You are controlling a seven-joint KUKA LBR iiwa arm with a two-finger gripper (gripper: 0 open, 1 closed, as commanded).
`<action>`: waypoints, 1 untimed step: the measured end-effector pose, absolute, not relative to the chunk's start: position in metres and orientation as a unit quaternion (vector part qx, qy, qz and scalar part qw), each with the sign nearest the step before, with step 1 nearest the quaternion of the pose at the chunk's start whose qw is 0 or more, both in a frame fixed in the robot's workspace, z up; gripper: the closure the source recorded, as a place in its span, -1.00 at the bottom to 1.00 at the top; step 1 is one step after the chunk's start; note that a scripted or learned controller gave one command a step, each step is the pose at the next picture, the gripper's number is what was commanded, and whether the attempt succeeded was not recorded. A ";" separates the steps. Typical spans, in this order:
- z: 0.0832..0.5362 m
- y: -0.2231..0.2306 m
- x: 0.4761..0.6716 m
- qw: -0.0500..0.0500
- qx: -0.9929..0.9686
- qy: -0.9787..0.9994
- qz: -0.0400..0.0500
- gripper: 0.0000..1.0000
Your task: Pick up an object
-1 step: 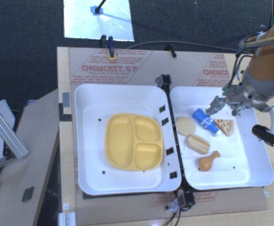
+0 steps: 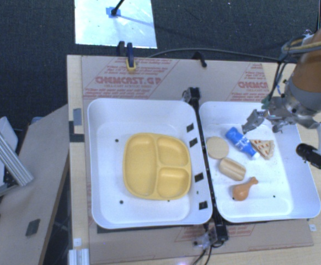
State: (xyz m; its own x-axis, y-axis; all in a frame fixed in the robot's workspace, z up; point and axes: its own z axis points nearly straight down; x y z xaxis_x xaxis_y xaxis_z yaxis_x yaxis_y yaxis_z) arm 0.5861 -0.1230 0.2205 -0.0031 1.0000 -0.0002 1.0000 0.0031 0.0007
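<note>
Holding five toy foods, the right bin (image 2: pixel 298 203) sits under the open, empty-fingered tool (image 2: pixel 264 121).

You saw the gripper (image 2: pixel 255 120) hanging over the right bin (image 2: pixel 301 203), just at 1 o'clock from the blue packet (image 2: pixel 241 141). A pizza slice (image 2: pixel 263 147), round cracker (image 2: pixel 217 147), bread roll (image 2: pixel 232 169) and drumstick (image 2: pixel 244 188) lay nearby. The left bin (image 2: pixel 102 148) held a yellow divided plate (image 2: pixel 156 166).
</note>
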 end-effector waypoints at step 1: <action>0.168 -0.133 0.585 -0.001 0.707 0.707 -0.001 -1.00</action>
State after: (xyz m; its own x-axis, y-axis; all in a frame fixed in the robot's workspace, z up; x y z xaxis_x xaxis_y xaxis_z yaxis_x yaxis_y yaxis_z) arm 0.5845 -0.1332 0.1675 -0.0008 1.0000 -0.0001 1.0000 0.0008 -0.0028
